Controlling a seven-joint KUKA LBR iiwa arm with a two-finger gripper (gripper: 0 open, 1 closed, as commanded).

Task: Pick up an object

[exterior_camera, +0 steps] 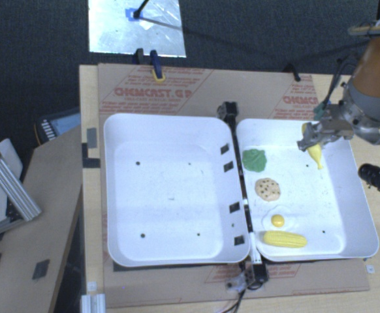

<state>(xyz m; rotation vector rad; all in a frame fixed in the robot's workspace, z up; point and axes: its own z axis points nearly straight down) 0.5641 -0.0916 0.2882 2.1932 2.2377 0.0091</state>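
My gripper (312, 142) hangs over the back of the right bin (347, 194), its dark fingers shut on a small yellow pointed piece (316, 155) that sticks out below them toward the bin floor. On that floor lie a green leafy piece (254, 159), a round speckled cookie (268, 188), a fried egg with a yellow yolk (278, 222) and a yellow corn cob (285, 240) near the front wall.
The left bin (170, 188) stands beside the right one, with black clips (229, 167) along the shared wall. A shiny metal sheet (136, 18) lies at the back. An aluminium rail (4, 178) juts in at the left.
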